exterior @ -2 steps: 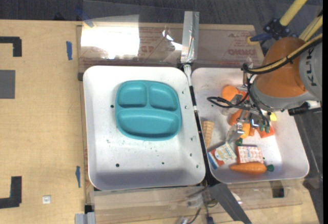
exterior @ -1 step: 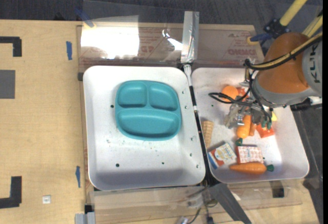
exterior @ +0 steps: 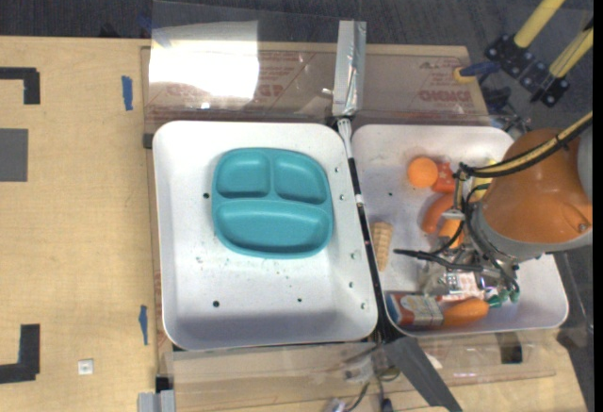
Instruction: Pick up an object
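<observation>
Reaching into the right bin (exterior: 377,151), your gripper (exterior: 462,283) hangs low by its near edge over a cluster of orange toys (exterior: 464,310), likely seeking a grasp. A teal plate (exterior: 273,203) sits mid left bin (exterior: 179,240).

A teal divided plate (exterior: 273,203) lies in the left white bin (exterior: 188,306), toward its 12 o'clock side. At 3 o'clock sits the right white bin (exterior: 386,156), edges touching. Both rest on the wooden bench (exterior: 75,212); blue tape (exterior: 126,91) marks it at 10 o'clock.
</observation>
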{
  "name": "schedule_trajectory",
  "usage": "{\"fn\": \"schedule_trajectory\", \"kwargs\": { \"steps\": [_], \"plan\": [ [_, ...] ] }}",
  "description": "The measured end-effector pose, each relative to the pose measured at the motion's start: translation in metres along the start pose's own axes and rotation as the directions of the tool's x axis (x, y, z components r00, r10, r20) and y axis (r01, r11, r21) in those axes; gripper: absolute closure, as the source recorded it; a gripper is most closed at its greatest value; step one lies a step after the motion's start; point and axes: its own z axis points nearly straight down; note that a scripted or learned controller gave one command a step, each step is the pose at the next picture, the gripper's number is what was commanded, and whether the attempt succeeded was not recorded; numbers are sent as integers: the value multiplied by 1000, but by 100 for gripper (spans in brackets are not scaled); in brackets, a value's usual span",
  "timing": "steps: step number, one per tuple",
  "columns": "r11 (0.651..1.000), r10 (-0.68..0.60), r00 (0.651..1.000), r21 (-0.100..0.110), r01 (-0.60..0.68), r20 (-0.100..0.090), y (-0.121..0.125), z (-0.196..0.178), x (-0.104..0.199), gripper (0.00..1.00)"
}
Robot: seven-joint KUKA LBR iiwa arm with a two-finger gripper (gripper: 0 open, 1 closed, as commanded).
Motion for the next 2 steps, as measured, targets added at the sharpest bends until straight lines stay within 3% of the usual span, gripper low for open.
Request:
{"fn": "schedule_trajectory", "kwargs": {
  "steps": [1,2],
  "plan": [
    [980,200,980,-2,-200,-1,14,3,-141,100],
    [984,181,984,-6,-181,2,91,-99,-170,100]
  ]
}}
